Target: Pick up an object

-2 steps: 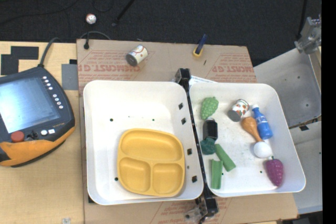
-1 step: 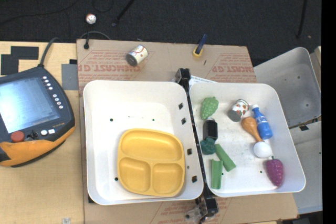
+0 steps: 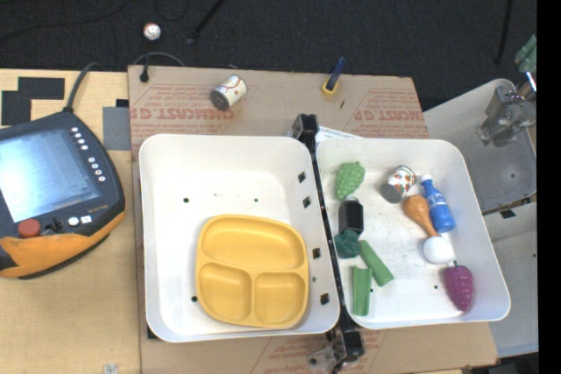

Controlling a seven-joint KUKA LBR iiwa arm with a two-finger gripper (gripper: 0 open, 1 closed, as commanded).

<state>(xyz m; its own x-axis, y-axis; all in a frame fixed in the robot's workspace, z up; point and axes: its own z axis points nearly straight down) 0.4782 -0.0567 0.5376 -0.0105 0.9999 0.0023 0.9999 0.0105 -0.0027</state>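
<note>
Lying loose in the right bin are the candidate objects, none of them lifted. Nearest the gripper, down and to its left in the view: blue bottle, touching an orange pin-shaped toy. A white-and-red round piece is just beyond those. A white ball and purple grape cluster sit farther down, toward the bin's near corner.

Farther from the gripper, along the wall between the bins: bumpy green fruit, black block, dark green lump, and two green sticks, one angled, one nearly straight.

Gripper itself: a partial shape at the view's right edge, well apart from the bin and above the grey platform. Cannot tell how it is set.

Left bin, farthest from the gripper, holds a yellow divided tray. On the cardboard behind the bins: small can on its side. Teach pendant at far left.
</note>
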